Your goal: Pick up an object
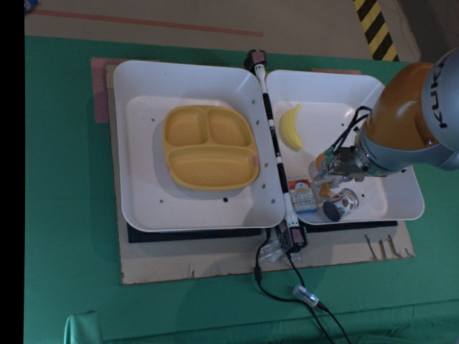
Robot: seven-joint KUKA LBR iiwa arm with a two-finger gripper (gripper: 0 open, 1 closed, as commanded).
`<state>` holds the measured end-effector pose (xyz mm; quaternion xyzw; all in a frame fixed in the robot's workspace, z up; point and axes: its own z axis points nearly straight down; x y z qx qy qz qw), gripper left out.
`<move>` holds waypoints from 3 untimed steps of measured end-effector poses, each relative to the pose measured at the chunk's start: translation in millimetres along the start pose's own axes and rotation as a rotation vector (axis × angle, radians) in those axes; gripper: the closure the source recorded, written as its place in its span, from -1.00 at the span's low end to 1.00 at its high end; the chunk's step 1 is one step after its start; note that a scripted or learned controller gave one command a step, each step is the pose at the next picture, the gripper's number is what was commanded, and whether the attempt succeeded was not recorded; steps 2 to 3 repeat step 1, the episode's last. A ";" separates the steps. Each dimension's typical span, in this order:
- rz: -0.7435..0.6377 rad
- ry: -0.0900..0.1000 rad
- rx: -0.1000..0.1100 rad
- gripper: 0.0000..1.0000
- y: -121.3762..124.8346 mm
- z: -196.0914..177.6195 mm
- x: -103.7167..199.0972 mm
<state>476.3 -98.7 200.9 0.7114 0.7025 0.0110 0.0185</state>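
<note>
Two white bins sit side by side on the bench: the left bin [143, 192] carries a yellow divided plate [209, 147], and the right bin [401, 199] holds the loose objects that could be picked. A banana [290, 126] lies toward the right bin's ten o'clock, just beside the divider rail [272, 138]. A small printed carton [303, 196] rests at about seven o'clock against that same rail, and a small dark-ended cup-like item [340, 205] lies on its side near six o'clock, close to the front wall.

The gripper [326, 178] hangs low over the bin's lower half, between the carton and the tipped cup, with something orange just beneath it that I cannot identify. Whether its fingers are spread or closed, and whether anything sits between them, I cannot tell; the wrist body and cable hide them.

Several things could go wrong, by my judgement. With three items crowded around six to seven o'clock, a descent here could land on two at once or push one against the wall. The rounded cup would probably roll away from a pinch. The carton, tight to the rail, leaves little room for a finger on that side.
</note>
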 end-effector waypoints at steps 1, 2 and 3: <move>-0.006 0.008 0.032 1.00 18.4 -140.5 32.5; -0.006 0.008 0.032 1.00 18.4 -140.5 32.5; -0.006 0.008 0.032 1.00 18.4 -140.5 32.5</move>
